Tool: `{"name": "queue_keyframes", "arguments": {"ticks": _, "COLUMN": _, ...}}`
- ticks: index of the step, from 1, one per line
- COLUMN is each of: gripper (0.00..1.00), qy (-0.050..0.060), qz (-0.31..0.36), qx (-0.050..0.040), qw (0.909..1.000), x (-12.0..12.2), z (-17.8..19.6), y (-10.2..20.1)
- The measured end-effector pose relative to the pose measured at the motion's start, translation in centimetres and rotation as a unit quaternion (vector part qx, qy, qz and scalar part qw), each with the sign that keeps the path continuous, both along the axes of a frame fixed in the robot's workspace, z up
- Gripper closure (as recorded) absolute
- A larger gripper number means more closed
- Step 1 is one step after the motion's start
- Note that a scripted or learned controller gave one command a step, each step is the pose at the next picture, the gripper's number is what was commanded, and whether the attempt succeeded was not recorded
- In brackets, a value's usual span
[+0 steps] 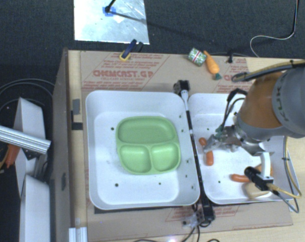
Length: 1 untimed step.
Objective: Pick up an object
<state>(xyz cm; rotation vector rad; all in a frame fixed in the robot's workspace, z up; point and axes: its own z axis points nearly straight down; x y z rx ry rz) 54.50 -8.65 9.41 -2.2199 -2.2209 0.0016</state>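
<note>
Here, a brown cardboard sheet point(157, 69) with red print covers the bench, and two shallow white bins sit on it side by side. The left bin point(99, 135) holds a green plate point(147, 144) with three compartments, lying flat in its middle. Beyond the plate, on the dark carpet point(31, 24) past the bench's far edge, lies a shiny metal sheet point(110, 13). Left of the plate, off the bench, are white boxes point(34, 120), a metal bar point(21, 138) and black cables point(11, 92). On the cardboard beyond and to the right of the plate lie a toy carrot point(211, 63) and a small green-and-white can point(196, 56). The right bin point(208, 107), right of the plate, holds an orange sausage point(209, 158) level with the plate's near compartments, its long axis running near to far. A shorter orange piece point(203, 141) lies just beyond it, and a second sausage point(239, 177), farther right of the plate, lies across the view. The gripper point(219, 138) hangs low over this bin, right of the plate and near the shorter piece; whether it is spread or closed cannot be told.
</note>
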Motion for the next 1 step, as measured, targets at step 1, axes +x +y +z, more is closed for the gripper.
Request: {"name": "queue_keyframes", "arguments": {"ticks": 1, "gripper": 0.0, "qy": -0.001, "qz": 0.0, "qx": 0.0, "qw": 1.0, "x": -4.47, "z": -1.01, "y": 0.1}}
